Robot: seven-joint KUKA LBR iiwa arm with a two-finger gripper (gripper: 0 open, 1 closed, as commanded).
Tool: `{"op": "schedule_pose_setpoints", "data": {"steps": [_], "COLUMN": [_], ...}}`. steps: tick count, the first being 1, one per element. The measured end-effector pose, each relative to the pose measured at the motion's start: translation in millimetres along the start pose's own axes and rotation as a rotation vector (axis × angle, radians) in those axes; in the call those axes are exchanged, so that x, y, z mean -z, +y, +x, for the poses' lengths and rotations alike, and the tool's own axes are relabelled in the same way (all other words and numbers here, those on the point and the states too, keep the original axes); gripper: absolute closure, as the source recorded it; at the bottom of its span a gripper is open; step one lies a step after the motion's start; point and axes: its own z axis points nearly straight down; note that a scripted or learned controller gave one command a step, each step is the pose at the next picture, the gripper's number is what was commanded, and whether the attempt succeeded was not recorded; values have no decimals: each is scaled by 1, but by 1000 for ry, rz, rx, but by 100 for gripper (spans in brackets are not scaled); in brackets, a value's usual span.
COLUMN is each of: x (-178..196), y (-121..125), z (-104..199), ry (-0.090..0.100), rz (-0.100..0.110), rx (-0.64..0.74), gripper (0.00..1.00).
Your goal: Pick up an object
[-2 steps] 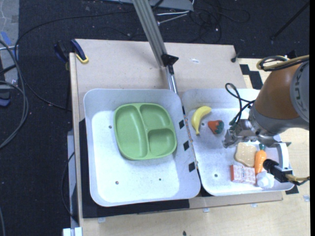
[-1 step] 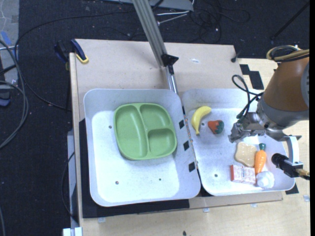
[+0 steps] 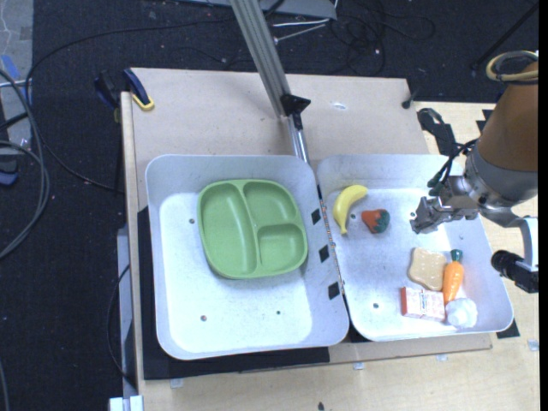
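The toast slice (image 3: 426, 268) looks light and stiff, best pinched across its edges; tool (image 3: 425, 219) state unclear

No text, label, brand, number or sign can be read anywhere in the view; the small red-and-white packet (image 3: 422, 303) in the right bin (image 3: 402, 175) carries printed markings, but they are too small and blurred to make out; the green divided plate (image 3: 253, 229) in the left bin (image 3: 175, 315) and the bare tabletop (image 3: 223, 114) bear no legible marks.
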Motion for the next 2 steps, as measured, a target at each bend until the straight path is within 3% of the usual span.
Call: {"op": "schedule_pose_setpoints", "data": {"steps": [2], "x": [-3], "y": [39], "z": [109], "ry": [2], "rz": [5], "rx": [5], "gripper": [100]}}
